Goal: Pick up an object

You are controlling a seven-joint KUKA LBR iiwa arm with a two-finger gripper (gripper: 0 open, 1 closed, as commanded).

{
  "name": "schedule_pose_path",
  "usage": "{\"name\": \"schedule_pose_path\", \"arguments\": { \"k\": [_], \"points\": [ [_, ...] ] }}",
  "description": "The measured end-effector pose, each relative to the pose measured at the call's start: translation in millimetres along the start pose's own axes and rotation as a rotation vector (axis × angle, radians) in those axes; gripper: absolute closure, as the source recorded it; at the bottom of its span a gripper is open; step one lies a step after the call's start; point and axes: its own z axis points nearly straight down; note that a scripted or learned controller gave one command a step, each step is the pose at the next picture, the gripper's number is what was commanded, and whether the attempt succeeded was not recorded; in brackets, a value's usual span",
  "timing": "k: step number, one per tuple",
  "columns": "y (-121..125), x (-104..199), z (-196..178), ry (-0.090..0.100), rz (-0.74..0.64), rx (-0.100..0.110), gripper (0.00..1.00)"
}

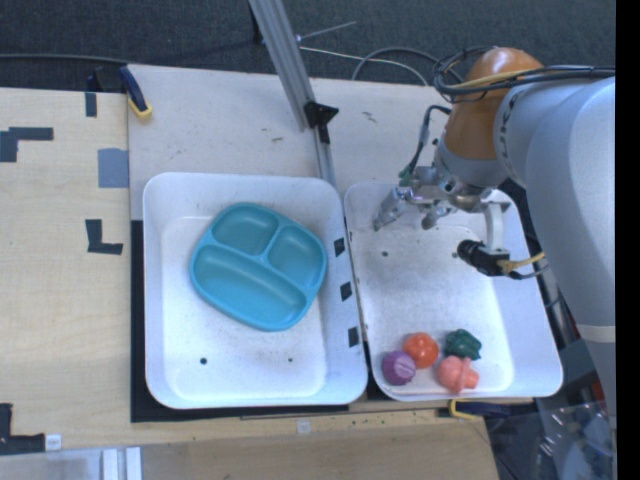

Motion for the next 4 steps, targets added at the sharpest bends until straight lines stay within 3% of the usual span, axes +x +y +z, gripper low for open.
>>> {"name": "schedule_pose_path", "arguments": {
  "k": [1, 2, 4],
  "points": [
    [-0.4, 0.7, 23.8, -0.001, -0.001, -0.003, 0.00],
    [0.0, 1.6, 12.3, -0.001, -0.002, -0.005, 1.00],
    [7.8, 0.7, -92.3, 0.000, 0.001, -0.010, 1.00]
  ]
}}
